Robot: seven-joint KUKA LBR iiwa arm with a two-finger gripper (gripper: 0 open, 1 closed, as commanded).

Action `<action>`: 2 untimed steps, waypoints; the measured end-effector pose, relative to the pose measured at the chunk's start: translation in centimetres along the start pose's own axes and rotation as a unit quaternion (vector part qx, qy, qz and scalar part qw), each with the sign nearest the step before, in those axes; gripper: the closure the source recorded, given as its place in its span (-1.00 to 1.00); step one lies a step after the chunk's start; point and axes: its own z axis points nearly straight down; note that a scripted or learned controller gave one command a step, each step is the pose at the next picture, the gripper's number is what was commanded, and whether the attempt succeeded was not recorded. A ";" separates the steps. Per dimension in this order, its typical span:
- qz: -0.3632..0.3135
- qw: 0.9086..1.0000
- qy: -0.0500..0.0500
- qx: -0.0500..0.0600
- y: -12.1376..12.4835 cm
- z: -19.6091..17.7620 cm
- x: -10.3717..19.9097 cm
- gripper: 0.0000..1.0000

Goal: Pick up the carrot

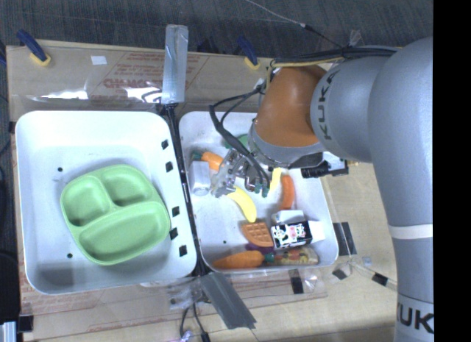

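Observation:
A small orange carrot (213,160) with a green end lies in the right bin (322,193), near its upper left corner. My gripper (235,176) hangs low over the bin just right of and below the carrot, close to it. Nothing shows as held. A longer orange piece (237,259), possibly another carrot, lies along the bin's front wall.
The right bin also holds a yellow banana (245,203), a red-orange sausage (288,190), a waffle (255,232), a black-and-white carton (291,234) and small items by the front wall. In the left bin (29,186) sits a green divided plate (112,212).

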 end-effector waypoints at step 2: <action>0.149 0.989 -0.003 -0.002 3.0 -8.5 9.0 1.00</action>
